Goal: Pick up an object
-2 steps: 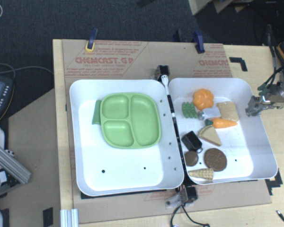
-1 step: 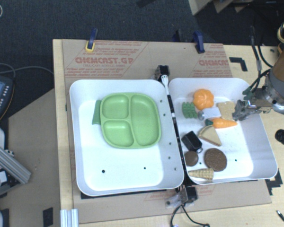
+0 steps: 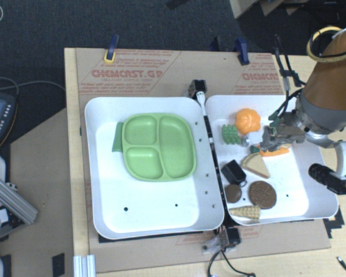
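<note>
My gripper [image 3: 270, 138] hangs low over the middle of the right bin [image 3: 300, 203], with the arm coming in from the right. Directly under its tip lies a flat orange piece [image 3: 276, 151], and whether the gripper touches it cannot be made out. A tan sandwich wedge [image 3: 256, 165] lies just left of and below that piece. An orange round fruit [image 3: 247, 120] and a small green toy [image 3: 231, 134] sit to the gripper's left.
In the right bin's front part lie a black block [image 3: 233, 171], two brown cookies [image 3: 262, 194] [image 3: 233, 193] and a waffle cone [image 3: 245, 213]. A green divided plate [image 3: 159, 146] sits in the left bin [image 3: 150, 212]. A ridge separates the two bins.
</note>
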